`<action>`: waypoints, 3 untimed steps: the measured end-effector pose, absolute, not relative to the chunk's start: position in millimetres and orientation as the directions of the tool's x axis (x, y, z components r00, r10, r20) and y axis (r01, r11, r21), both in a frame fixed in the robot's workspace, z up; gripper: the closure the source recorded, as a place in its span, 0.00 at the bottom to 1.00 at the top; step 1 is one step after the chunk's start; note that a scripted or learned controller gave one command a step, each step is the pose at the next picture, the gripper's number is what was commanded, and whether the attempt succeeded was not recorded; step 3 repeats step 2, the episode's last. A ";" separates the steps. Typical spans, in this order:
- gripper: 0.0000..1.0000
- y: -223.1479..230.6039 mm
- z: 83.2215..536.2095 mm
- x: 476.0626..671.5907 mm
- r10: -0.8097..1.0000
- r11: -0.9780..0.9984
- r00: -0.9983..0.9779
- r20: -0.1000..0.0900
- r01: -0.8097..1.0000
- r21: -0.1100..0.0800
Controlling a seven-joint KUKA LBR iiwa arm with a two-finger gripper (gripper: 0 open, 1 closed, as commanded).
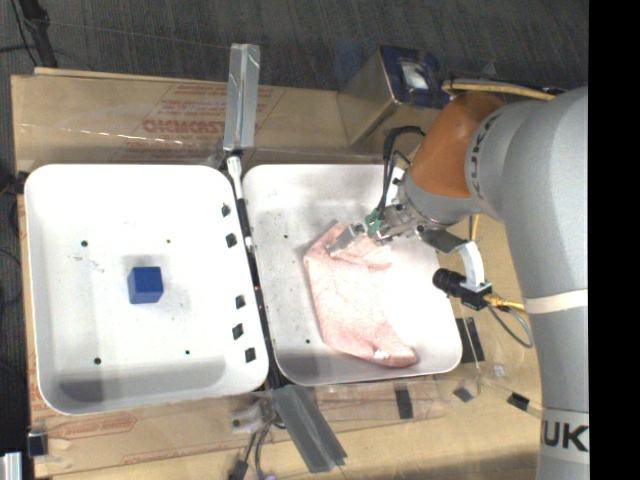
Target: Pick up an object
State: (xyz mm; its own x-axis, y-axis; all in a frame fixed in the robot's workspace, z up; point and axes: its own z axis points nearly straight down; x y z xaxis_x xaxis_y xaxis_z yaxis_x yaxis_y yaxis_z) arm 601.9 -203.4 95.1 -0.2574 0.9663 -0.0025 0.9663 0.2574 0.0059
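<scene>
Camera view: gripper (362, 230) lowered onto the upper edge of a pink cloth (358, 298) in the right bin (290, 358).
Grasp step is judged in hand; whether the cloth is pinched, or how the claw stands, cannot be told. A straight lift is called for next, with the cloth watched for rising. A blue cube (146, 284) is lodged in the left bin (60, 388), well apart.

A soft, matt pink cloth (358, 298) lay rumpled in the glossy white plastic right bin (300, 358). At nine o'clock, a smooth blue block (146, 284) sat in the left bin (60, 368). The counter (90, 118) looked like brown cardboard.
</scene>
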 end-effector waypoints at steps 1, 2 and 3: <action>1.00 -201.9 106.1 603.4 0.965 0.262 -0.262 -0.004 0.965 0.009; 1.00 -128.3 215.1 615.1 0.969 0.248 -0.248 0.001 0.969 -0.001; 1.00 -128.3 215.1 615.1 0.969 0.248 -0.248 0.001 0.969 -0.001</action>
